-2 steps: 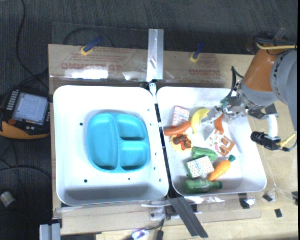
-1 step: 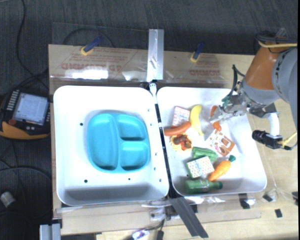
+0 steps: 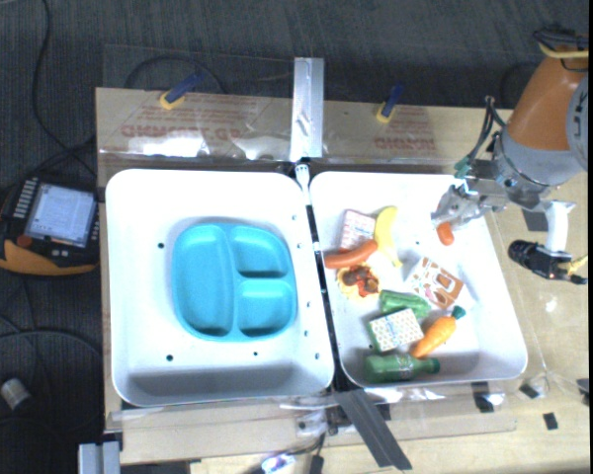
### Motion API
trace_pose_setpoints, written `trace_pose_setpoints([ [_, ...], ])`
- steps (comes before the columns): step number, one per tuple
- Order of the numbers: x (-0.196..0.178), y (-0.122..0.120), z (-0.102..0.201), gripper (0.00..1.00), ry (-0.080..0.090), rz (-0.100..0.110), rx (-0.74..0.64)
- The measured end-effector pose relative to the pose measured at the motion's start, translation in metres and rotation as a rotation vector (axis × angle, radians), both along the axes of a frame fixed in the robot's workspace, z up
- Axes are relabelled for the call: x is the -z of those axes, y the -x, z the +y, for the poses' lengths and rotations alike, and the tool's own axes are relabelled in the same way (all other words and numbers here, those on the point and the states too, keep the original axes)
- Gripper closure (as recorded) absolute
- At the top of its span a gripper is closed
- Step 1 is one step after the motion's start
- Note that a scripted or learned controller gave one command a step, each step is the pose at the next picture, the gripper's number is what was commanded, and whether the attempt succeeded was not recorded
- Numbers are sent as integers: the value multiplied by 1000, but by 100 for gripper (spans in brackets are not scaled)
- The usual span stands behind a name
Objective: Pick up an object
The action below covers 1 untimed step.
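while the pincer (image 3: 455,210) hangs over the upper right corner of the right bin (image 3: 509,349), a small orange piece (image 3: 445,233) sits right at its tip, but i cannot tell whether that piece is gripped or merely lying under it, nor whether the pincer is spread or pressed together. just left of it lie a yellow banana (image 3: 384,227) and a pink packet (image 3: 355,227), the two nearly touching. below them a toy sausage (image 3: 349,256) rests against the bin's left wall, with a brown lump (image 3: 360,280) beside it. further down sit a patterned card (image 3: 437,282), a green pickle (image 3: 403,301), a checked box (image 3: 394,329), a carrot (image 3: 436,335) and a dark green bottle (image 3: 401,366) near the bottom edge. the left bin (image 3: 138,265) holds a blue divided tray (image 3: 234,277).

these look like light, stiff plastic toys, likely smooth and prone to slipping. the small orange piece, being closest, seems the natural target; a hold across its narrow middle should serve. the banana, lying a little apart, would take a pinch across its curve.
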<state>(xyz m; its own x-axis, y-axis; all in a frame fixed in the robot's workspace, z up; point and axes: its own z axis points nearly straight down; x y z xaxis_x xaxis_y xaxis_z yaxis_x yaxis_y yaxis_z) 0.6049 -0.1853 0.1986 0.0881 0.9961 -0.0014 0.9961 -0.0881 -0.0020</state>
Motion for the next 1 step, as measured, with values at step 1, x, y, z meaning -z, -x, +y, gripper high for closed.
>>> trace_pose_setpoints([
  [1,0,0,0,0,0,0,0],
])
